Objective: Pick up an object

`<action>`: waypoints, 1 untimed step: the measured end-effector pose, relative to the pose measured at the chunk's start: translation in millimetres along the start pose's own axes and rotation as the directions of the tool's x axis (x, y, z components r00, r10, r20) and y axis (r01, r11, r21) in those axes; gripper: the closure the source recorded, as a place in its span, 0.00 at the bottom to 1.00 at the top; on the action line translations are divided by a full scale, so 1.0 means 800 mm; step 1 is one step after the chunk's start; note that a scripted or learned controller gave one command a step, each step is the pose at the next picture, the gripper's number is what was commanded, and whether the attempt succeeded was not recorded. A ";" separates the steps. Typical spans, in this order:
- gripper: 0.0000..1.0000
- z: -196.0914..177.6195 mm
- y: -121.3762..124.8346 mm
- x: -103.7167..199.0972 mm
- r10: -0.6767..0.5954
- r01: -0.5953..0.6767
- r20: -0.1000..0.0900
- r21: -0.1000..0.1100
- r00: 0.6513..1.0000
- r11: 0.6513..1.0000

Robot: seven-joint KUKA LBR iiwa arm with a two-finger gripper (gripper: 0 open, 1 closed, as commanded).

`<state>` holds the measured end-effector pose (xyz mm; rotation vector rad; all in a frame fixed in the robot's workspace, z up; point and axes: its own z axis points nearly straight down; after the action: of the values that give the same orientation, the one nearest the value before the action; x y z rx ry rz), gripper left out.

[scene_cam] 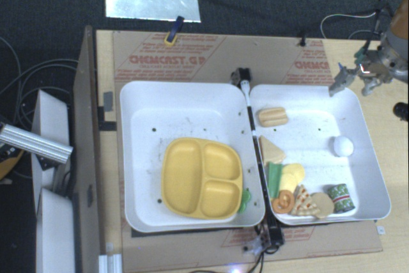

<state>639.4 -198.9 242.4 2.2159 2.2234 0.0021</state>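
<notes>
My gripper (pixel 353 84) hangs at the far right, above the back right corner of the right bin (pixel 358 118). Its two fingers (pixel 337 82) are spread open with nothing between them. Inside that bin lie a hot dog bun (pixel 272 116), a white ball (pixel 342 146), a sandwich wedge (pixel 271 150), a green vegetable (pixel 274 179), a yellow piece (pixel 293 174), an orange pretzel (pixel 283 202), a pizza slice (pixel 305 201), a round cookie (pixel 323 204) and a green can (pixel 341 197). All of them rest on the bin floor, apart from the gripper.
The left bin (pixel 147 118) holds a yellow divided plate (pixel 202 177), with a small green piece (pixel 245 199) at its right edge. A black clip (pixel 243 77) sits where the bins meet. Cables run behind the arm at the upper right.
</notes>
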 end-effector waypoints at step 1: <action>0.00 0.141 0.035 0.014 -0.004 0.004 -0.002 0.005 1.000 1.000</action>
<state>667.6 -187.4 130.0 2.2152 2.2308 -0.0015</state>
